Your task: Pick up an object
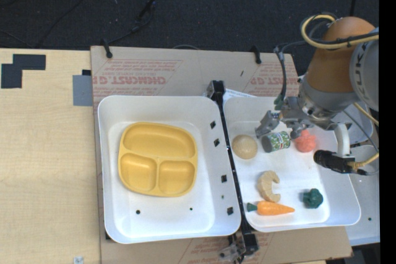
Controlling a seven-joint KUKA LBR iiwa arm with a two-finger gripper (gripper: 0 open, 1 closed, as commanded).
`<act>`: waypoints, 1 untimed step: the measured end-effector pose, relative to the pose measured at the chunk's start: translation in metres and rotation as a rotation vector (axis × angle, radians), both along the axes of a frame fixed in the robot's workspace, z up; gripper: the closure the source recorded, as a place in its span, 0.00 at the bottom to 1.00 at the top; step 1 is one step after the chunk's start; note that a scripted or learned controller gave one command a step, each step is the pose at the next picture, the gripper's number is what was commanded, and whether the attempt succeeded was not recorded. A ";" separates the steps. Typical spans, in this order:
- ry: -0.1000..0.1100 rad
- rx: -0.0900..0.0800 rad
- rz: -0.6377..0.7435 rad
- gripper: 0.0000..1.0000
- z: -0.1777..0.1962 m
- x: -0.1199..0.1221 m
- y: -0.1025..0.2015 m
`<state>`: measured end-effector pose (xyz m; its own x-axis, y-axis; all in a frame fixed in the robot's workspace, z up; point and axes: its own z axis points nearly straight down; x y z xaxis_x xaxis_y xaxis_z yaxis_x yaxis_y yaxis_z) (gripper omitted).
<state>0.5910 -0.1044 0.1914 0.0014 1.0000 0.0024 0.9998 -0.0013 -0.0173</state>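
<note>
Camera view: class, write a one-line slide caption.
Gripper over the right bin beside a small can; yellow tray in the left bin.

a small green-labelled can [276, 141] lies on its side in the right bin [346, 210]. a pink lump [305, 142] sits just beside it.

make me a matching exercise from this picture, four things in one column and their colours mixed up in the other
Things:
1. divided plate in the left bin
2. carrot
3. ball beside the small can
4. lumpy toy in the near right corner of the right bin

Colours:
A. dark green
B. pinkish red
C. yellow
D. orange

Pairs: 1-C, 2-D, 3-B, 4-A
</note>
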 end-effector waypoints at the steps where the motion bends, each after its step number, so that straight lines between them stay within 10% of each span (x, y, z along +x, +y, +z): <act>1: -0.013 -0.001 0.002 0.00 0.008 0.003 0.000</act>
